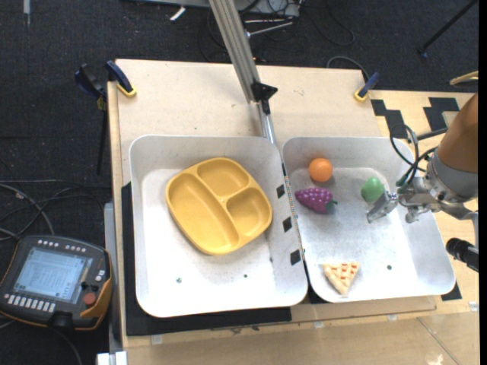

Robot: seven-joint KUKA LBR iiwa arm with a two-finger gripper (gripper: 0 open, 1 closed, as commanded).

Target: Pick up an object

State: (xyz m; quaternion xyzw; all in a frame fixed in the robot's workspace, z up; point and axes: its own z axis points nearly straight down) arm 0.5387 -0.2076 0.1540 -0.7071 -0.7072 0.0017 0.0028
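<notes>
The right bin (426, 272) holds an orange ball (320, 170), a purple bunch of grapes (315, 199), a green rounded toy (372, 188) and a pizza-slice toy (342, 276). My gripper (396, 213) reaches in over the bin's right side, just below and right of the green toy. Its two grey fingers (378, 211) stand apart, open, with bare bin floor between them. The green toy sits beside the left finger, not between the two.
A yellow divided plate (219, 204) lies in the left bin (152, 280). A slanted metal pole (237, 44) crosses the bench's back above the seam between the bins. A teach pendant (49, 280) rests on the floor at left.
</notes>
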